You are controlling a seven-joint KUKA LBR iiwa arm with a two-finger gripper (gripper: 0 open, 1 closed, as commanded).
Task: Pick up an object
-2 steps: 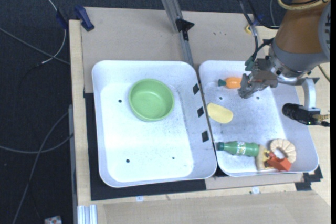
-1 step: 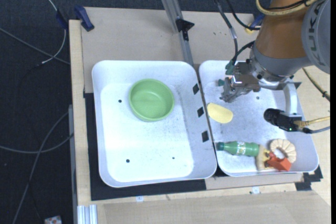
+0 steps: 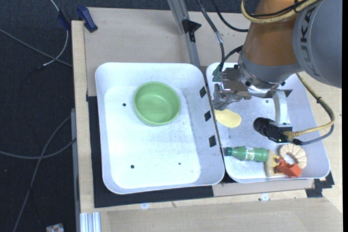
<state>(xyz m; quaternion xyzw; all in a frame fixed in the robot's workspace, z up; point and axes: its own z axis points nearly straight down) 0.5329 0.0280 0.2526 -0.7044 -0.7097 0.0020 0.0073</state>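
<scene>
Gripper point(image 3: 222, 101) low over right bin point(image 3: 312, 117), above yellow piece point(image 3: 228, 118).
We cannot tell the jaws' opening; bin wall close by, so we fear a clipped rim or a glancing miss.

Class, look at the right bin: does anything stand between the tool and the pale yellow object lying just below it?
Nothing visible does. The tool hangs directly above the yellow object near the right bin's left wall; the green bottle lies nearer the front, clear of that path.

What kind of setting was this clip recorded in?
Probably a robotics lab workcell, not a home. A KUKA arm works over two white bins on a wooden bench, with loose cables on dark carpet and toy-like items such as a green bowl.
</scene>
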